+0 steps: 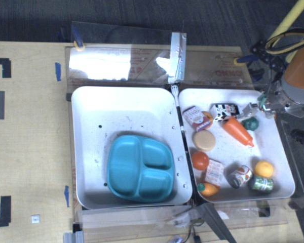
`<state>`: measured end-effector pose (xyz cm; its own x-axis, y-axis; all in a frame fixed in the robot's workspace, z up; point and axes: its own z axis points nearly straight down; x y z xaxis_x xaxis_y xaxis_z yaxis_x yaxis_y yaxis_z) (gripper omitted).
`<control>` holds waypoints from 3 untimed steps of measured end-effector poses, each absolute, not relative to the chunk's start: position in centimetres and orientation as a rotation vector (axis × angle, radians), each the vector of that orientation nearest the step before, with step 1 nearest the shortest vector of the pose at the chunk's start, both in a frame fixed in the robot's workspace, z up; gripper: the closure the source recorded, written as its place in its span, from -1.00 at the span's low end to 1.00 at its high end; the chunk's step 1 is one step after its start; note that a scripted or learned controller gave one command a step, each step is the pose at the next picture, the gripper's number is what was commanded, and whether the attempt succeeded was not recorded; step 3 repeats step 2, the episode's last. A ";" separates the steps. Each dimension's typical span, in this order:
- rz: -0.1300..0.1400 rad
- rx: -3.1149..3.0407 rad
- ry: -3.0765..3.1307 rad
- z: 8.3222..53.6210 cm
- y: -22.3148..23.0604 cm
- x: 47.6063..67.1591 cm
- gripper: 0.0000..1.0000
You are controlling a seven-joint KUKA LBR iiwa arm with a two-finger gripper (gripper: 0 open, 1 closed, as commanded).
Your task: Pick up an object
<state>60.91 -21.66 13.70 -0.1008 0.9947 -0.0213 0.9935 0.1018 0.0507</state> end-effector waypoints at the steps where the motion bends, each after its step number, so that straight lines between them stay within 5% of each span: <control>1: 0.008 2.233 2.202 14.3 -21.9 62.9 -1.00; 3: 0.021 2.232 2.170 14.0 -21.4 62.3 -1.00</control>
